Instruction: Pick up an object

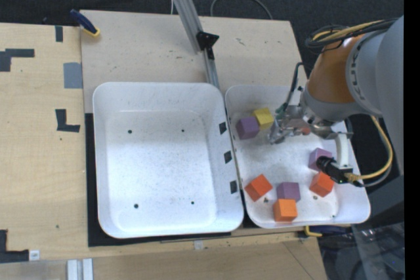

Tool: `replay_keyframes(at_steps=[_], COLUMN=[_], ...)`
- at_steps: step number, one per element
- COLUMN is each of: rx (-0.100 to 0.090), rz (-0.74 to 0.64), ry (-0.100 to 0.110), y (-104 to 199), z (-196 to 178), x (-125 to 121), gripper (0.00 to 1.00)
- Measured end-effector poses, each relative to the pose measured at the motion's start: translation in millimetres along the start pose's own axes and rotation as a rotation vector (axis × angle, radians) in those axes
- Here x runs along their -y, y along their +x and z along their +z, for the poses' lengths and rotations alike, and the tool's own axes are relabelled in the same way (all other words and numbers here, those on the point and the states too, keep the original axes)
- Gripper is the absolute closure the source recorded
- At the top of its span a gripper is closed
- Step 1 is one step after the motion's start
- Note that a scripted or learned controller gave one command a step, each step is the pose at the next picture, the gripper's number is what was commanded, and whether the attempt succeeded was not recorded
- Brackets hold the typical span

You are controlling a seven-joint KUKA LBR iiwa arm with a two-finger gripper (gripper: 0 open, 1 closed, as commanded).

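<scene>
Right bin [357, 206], contents: a yellow cube [263, 117] touching a purple cube [247, 127] at upper left; three orange cubes [258, 186] [285, 209] [321, 184] and two more purple cubes [288, 191] [319, 158] lie nearer the front.

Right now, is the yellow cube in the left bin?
No, the yellow cube sits in the right bin, beside a purple cube.

Arm [367, 69]: grey, orange band above wrist, reaching in from right | Wrist: bent downward, cables trailing alongside | Claw [279, 131]: low, pointing down and left | Finger state: not discernible from this angle
</scene>
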State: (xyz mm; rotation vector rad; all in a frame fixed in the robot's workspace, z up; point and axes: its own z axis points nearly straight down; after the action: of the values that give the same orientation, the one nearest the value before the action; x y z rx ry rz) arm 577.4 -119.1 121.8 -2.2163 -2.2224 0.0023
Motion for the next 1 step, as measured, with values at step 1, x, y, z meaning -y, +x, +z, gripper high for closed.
replay_keyframes(at_steps=[1], rx=[0.002], rz=[0.002], ry=[-0.006], y=[-5.1], z=[-43.5], x=[0.0], gripper=[1.00])
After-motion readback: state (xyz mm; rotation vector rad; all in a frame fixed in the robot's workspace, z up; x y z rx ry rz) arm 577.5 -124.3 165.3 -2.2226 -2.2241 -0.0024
